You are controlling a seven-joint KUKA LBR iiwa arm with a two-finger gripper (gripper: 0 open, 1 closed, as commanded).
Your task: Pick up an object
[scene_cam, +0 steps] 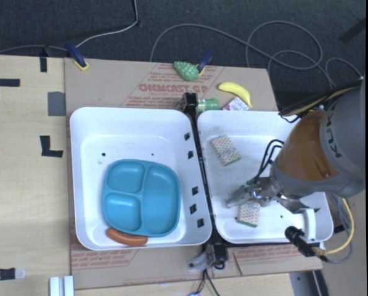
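In the right bin (261,131) lie two small speckled sponge-like blocks with green edges. One block (224,150) rests near the bin's upper left. The other block (248,214) lies near the front wall. My gripper (244,193) hangs low over the bin floor, just above and beside this second block, with the grey arm and its orange band (301,153) reaching in from the right. I see nothing held in the gripper.
The left bin (85,125) holds a blue divided plate (140,196) and an orange sausage (127,237) at its front. Behind the bins, on cardboard, lie a green toy (187,70), a yellow banana (235,92), a green bottle (207,104) and a small packet (237,105).
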